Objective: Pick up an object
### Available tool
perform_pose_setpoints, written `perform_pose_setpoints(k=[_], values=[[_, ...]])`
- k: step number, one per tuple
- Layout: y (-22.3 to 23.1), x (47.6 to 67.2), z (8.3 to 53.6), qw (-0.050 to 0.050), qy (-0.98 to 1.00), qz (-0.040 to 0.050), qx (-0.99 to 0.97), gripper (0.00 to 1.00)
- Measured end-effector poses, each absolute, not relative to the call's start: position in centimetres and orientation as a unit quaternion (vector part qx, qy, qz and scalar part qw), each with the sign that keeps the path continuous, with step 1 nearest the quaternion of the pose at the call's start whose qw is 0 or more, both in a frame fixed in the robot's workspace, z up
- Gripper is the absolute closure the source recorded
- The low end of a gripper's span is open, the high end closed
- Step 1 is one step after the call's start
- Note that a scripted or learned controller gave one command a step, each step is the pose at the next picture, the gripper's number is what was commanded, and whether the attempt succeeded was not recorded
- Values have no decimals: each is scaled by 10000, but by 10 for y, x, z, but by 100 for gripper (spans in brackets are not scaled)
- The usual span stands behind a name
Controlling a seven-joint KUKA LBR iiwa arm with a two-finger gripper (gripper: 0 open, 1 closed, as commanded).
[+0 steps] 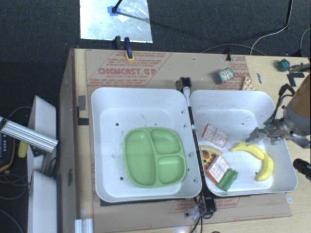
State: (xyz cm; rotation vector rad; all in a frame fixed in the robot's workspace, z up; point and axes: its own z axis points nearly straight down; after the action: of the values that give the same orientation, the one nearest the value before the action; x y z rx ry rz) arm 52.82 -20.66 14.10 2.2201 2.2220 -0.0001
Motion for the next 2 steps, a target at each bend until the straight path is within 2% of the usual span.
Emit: perform_pose_setpoints(k=[1, 2], values=[[-207, 505, 84, 8, 7075, 4, 7068, 0], [-207, 488, 189, 25, 7075, 8, 7067, 0]])
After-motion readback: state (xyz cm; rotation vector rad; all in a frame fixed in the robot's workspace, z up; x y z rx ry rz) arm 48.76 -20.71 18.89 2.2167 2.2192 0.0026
